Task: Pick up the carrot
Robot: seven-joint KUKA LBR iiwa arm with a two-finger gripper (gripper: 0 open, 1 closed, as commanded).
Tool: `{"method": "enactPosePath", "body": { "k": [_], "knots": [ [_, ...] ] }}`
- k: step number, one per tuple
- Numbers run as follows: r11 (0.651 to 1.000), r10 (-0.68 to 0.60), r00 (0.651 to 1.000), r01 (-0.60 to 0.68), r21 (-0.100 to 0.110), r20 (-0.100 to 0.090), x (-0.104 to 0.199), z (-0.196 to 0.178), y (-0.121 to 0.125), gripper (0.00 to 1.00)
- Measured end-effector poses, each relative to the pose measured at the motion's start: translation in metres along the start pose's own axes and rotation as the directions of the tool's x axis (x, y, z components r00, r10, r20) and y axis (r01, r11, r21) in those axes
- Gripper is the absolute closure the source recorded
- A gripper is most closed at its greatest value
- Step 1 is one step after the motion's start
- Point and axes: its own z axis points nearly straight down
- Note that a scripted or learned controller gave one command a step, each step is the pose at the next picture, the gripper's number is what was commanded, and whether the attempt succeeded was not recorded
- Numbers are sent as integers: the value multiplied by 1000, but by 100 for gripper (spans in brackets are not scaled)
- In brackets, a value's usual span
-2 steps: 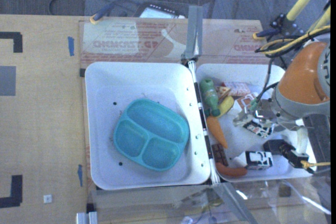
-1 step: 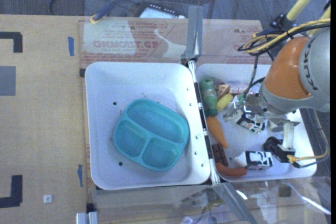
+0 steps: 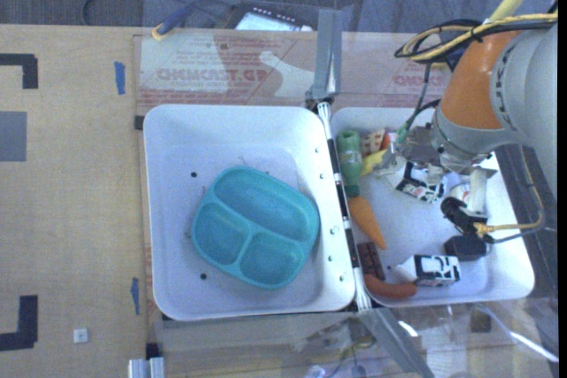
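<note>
so far nothing of the pick looks done from where i sit. the carrot (image 3: pixel 366 221) lies loose on the floor of the right bin (image 3: pixel 509 279), close against that bin's left wall, its thick end toward 11 o'clock and its tip toward 5 o'clock. nothing is touching it.

the hand (image 3: pixel 422 175) sits over the upper middle of the same bin, off at about 2 o'clock from the carrot and apart from it, with clutter under it. i cannot tell whether it is wide or narrow; the wrist and the small printed packets below it blur together. i see nothing gripped in it.

around the carrot: a green bottle (image 3: pixel 351 157) just at its 12 o'clock, a dark brown bar (image 3: pixel 369 259) at its 6 o'clock, and a red sausage-like piece (image 3: pixel 390 287) lower down near the bin's front edge. the left bin (image 3: pixel 168 137) holds a teal divided plate (image 3: pixel 255 227), which plays no part here.

my judgement: the whole job is left, meaning travel toward 8 o'clock, descent, closing on the carrot and lifting. the wall beside it will leave little room on that side.
</note>
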Motion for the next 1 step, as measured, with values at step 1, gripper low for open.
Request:
{"method": "enactPosePath", "body": {
  "k": [1],
  "knots": [
    [981, -191, 982, 191, 24, -9, -1, -35, 24, 0]
  ]
}}
